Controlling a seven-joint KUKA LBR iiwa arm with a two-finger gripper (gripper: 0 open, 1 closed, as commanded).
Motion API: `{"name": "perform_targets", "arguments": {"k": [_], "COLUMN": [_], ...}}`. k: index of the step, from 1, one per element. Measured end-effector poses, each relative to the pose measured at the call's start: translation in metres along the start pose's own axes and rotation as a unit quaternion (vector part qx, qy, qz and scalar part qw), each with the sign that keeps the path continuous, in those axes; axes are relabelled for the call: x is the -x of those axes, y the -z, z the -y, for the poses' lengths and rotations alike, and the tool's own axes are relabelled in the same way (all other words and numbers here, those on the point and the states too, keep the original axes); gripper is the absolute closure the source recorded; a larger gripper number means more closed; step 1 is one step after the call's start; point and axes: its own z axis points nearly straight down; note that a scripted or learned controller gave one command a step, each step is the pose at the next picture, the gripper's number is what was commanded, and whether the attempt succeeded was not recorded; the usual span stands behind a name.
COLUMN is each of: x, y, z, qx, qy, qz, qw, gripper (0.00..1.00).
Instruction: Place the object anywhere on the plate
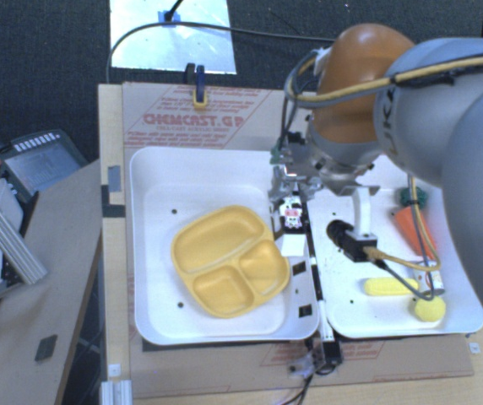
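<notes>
A yellow plate (pixel 227 260) with three compartments lies in the left bin (pixel 153 192), and nothing rests on it. My gripper (pixel 291 212) hangs over the divider between the two bins, just beyond the plate's upper right rim. The wrist and the large orange joint hide most of the gripper from above. In the right bin lie an orange carrot (pixel 409 228) with a green top, a yellow stick-shaped piece (pixel 388 287) and a round yellow fruit (pixel 429 309).
The right bin (pixel 351 315) is partly covered by the arm. A cardboard sheet (pixel 192 118) lies under the bins' far side with a clamp on it. A grey device (pixel 40 165) and a metal rail (pixel 5 239) sit to the bench's left.
</notes>
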Motion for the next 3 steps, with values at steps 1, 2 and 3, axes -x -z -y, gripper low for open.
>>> {"name": "perform_targets", "arguments": {"k": [1,2,3], "x": [-0.063,-0.066,-0.066], "y": [-0.001,-0.014,-0.013], "z": [0.004,-0.008,-0.007], "qx": [0.000,0.000,0.000], "qy": [0.001,-0.002,-0.002], "qz": [0.000,0.001,0.001], "qw": [1.0000,1.0000,1.0000], "gripper": [1.00,1.00,0.00]}}
